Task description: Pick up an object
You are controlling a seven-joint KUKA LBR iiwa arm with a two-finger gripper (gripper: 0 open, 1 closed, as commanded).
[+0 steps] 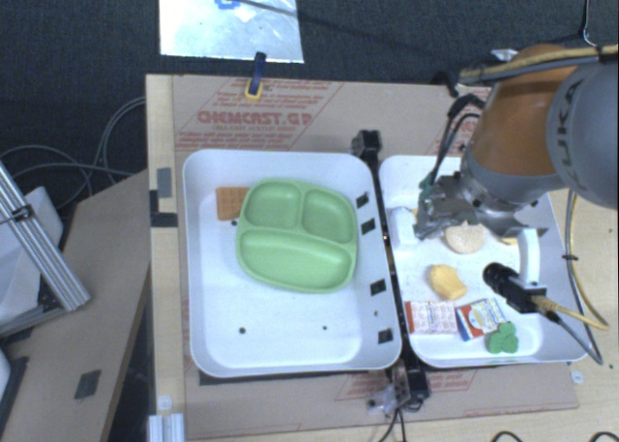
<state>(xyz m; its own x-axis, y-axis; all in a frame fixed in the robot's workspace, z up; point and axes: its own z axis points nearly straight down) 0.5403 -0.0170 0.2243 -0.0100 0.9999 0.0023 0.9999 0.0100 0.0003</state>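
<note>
I am hovering my gripper (pixel 432 221) beside the beige round piece (pixel 465 238); jaw state indiscernible, risking nudging it aside

Red print across the cardboard sheet (pixel 280 106) under the bins: roughly "GIKMCAST.GP", letters partly unclear, with smaller red lines above too small to read. White letters "UK" on the grey arm (pixel 592 145) near the right edge, rest cut off. Red-and-white packets (pixel 455 317) in the right bin (pixel 406 174) carry print, too small to make out.
</note>
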